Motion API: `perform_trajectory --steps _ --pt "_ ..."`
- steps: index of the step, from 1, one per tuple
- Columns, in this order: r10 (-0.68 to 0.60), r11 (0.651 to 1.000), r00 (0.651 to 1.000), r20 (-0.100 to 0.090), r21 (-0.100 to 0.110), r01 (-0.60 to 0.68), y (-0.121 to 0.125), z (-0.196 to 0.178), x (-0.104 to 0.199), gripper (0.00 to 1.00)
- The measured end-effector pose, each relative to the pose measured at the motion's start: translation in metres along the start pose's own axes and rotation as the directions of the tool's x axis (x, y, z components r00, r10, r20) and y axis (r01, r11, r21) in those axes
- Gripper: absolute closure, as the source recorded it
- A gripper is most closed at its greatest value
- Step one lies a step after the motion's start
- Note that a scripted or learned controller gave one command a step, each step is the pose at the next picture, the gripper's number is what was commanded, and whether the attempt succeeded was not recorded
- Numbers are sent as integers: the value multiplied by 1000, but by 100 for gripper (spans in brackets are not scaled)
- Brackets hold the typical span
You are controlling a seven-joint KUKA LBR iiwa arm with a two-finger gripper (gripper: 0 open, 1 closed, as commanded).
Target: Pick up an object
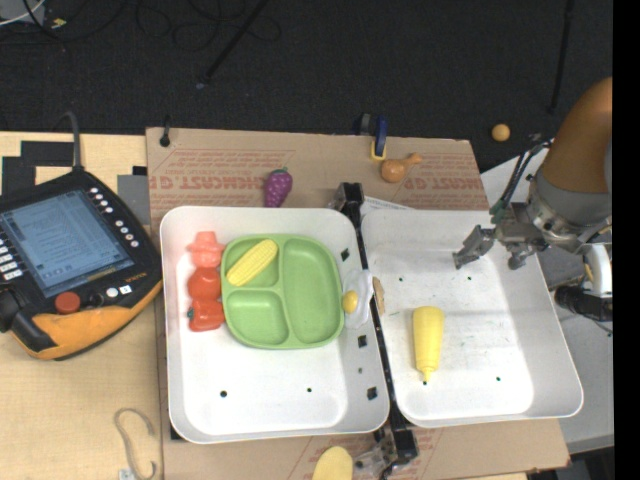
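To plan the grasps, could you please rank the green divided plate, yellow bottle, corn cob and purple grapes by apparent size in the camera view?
1. green divided plate
2. yellow bottle
3. corn cob, only slightly smaller
4. purple grapes

Two bins side by side on the bench.
Left bin: divided plate at centre holding a corn cob, toy figure along the left wall. Right bin: mustard bottle near the front-left corner.
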State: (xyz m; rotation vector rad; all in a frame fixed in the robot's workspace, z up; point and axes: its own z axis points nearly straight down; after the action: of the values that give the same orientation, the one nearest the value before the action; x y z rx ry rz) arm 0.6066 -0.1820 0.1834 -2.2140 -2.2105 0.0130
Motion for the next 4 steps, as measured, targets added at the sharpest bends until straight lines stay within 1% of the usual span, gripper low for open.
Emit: perform_trajectory --steps 1,3,4 --pt "-2 1000 1000 3 -15 2 3 -9 0 0" --pt "-4 1000 1000 2 -9 4 6 93 10 0" --pt "-3 1000 1000 2 -13 4 7 80 9 100"
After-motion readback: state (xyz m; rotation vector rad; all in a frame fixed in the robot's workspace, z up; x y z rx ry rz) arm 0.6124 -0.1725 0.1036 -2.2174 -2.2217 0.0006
